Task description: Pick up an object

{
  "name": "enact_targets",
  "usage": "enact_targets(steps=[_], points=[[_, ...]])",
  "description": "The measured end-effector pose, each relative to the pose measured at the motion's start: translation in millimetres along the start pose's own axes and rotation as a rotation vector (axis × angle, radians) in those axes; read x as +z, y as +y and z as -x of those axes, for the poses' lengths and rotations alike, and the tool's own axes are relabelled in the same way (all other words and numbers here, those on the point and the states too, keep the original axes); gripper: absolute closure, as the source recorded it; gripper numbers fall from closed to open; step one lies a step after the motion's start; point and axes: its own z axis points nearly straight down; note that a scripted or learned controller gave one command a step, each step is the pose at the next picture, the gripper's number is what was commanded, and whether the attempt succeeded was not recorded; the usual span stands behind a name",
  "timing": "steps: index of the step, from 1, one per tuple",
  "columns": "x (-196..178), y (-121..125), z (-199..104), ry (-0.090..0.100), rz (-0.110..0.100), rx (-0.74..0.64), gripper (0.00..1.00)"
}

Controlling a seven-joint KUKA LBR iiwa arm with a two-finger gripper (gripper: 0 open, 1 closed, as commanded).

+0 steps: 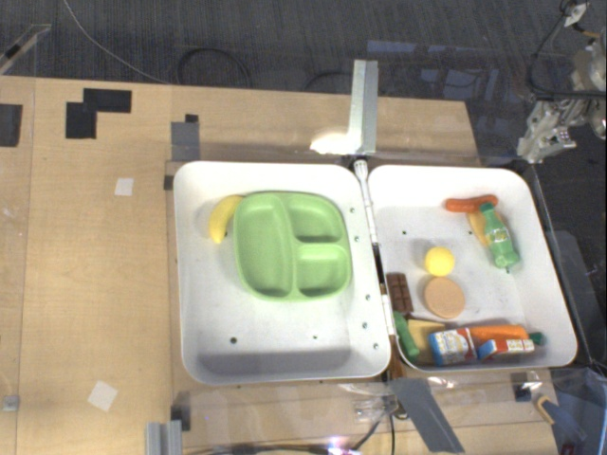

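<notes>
Camera view looks down on two white bins, and nearly all the pickable things sit in the right bin (541, 254): one yellow ball (438, 261), one tan disc (444, 298), one brown chocolate bar (399, 293), one green bottle (500, 237) with one orange sausage (470, 203) just above it, and along the near wall one carton (452, 345), one carrot (500, 332) and one green piece (408, 335) packed close together. The left bin (199, 330) holds one green divided plate (289, 245) with one banana (222, 218) touching its left rim. The gripper (548, 133) hangs off the far right corner, outside the right bin, nothing in it; I cannot tell how its tool end is set, as it is small and blurred. No object is picked yet, so the step in hand looks like choosing a target and coming down on it. The ball or the disc seem the best bets: each lies apart from the walls with bare floor around it. The things along the near wall are crowded and would likely foul a descent.
</notes>
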Motion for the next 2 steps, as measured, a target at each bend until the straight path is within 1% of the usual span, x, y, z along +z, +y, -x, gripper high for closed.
enact_targets(steps=[1,2], points=[[60,6,-20,0.010,0.009,-0.336,1.00],[55,97,13,0.006,0.012,-0.343,1.00]])
